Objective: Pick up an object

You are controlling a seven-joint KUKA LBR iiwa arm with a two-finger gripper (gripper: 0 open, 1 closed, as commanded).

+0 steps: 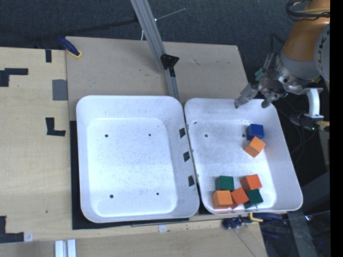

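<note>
The left bin [128, 159] lay bare white as I looked across it, so nothing there concerned me. Past the shared rims, the right bin [214, 143] held everything worth taking. Along its near side sat a huddle: an orange block [222, 198] at the near left, a green block [225, 183] just behind it, a second orange block [239, 196] pressed in beside, a third orange block [251, 182] farther right, and a dark green block [254, 197] at the near right. They touched one another, so fingers would have found little room between them.

Farther back and to the right, the blue block [255, 130] and an orange cube [254, 146] stood touching each other but well apart from the huddle. I judged them small, light, rigid pieces with flat faces, probably a bit slick, best pinched across two opposite sides. The blue one looked easiest, its far side open.

My gripper [251, 101] hung over the bin's far right rim, fingers spread and holding nothing, near that pair. The rim beneath me and the orange neighbour were the obstacles I expected.
</note>
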